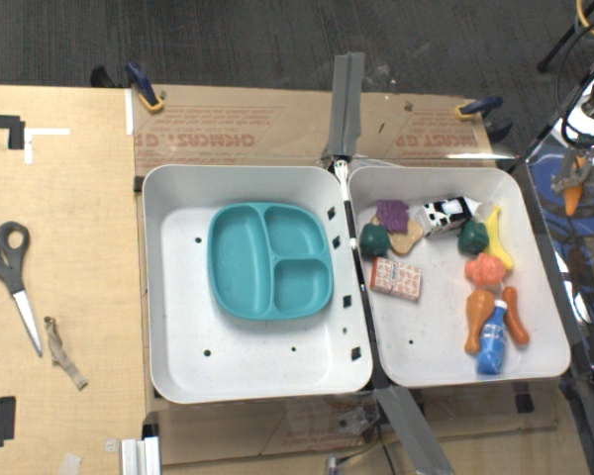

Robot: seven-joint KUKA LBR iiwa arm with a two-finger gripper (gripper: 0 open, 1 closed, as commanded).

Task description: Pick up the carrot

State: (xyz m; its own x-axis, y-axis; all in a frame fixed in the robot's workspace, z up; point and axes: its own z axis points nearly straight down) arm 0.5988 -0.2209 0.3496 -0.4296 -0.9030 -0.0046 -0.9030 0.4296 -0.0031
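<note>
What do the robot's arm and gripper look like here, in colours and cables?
Little can be told. At the right edge, beyond the right bin, there is a small orange piece, perhaps the arm's band, beside black and white cables, with a yellow cable looped above. Shapes are too cut off to describe.

We judge this a robotics lab or test workshop. Two shallow white bins (168, 295) sit side by side on cardboard sheeting (228, 127) held down by blue-and-yellow clamps (145, 85). A plywood bench (59, 265) carries black tape marks (4, 130) and scissors (12, 275). Dark carpet (277, 18) and loose cables (584, 117) lie alongside.
</note>
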